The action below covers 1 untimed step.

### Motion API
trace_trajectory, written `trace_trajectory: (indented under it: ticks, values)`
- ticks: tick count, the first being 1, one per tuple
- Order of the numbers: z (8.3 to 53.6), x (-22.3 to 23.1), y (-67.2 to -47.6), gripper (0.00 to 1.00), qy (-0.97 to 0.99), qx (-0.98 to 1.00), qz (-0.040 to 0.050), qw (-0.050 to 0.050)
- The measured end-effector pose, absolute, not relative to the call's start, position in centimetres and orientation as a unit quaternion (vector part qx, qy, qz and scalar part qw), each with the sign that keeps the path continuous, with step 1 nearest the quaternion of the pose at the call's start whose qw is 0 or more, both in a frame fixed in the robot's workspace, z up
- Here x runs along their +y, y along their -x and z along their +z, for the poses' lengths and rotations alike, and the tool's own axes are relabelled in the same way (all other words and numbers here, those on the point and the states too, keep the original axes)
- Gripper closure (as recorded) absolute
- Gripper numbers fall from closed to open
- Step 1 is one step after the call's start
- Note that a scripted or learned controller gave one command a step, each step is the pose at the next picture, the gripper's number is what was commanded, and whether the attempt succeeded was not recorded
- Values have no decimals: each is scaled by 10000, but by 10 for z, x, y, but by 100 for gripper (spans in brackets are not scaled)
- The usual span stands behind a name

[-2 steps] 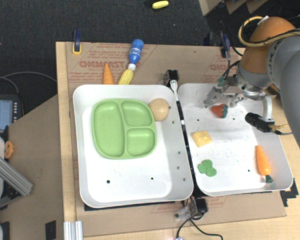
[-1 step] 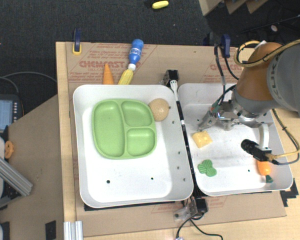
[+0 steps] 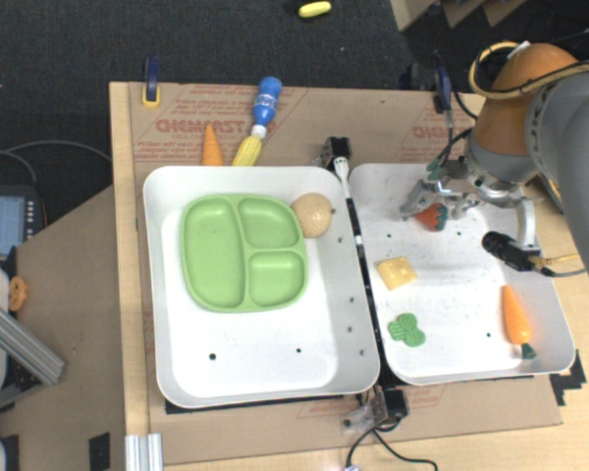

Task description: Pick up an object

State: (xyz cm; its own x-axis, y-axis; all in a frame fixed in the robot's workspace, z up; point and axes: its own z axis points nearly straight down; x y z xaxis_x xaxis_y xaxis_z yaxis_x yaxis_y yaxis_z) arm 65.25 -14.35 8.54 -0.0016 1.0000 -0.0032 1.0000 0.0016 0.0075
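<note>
Presently the gripper [image 3: 438, 207] is low in the far part of the right bin [image 3: 471, 369], directly at a small red object [image 3: 432, 219]. Its fingers appear spread apart, one to each side of the red object, and nothing is clamped between them. Judged step: the approach is done, and closing and lifting are not yet done.

The next move calls for closing squarely on the red object. The piece is small and sits low on the bin floor, so a shallow or off-centre close would likely slip over it. A straight lift should follow, with a check that the piece comes up.

Other candidates in the right bin stand well apart from the gripper: a yellow block [image 3: 396, 273], a green piece [image 3: 406, 331] and a carrot [image 3: 515, 318] near the right wall. The left bin [image 3: 245, 366] holds a green divided plate [image 3: 243, 253] with a tan round object [image 3: 313, 214] touching its far right corner.

Writing: red print on the board [image 3: 373, 116] behind the bins reads roughly "CHEMAST", cut off by a blue and white bottle [image 3: 265, 106]. Further red print behind the right bin is too faint to read. No other label or brand is legible
</note>
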Motion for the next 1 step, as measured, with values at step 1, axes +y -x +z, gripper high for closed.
trace_trajectory:
  ticks: [1]
  values:
    - [85, -155, -668, 0, -7067, 7075, 12, 24]
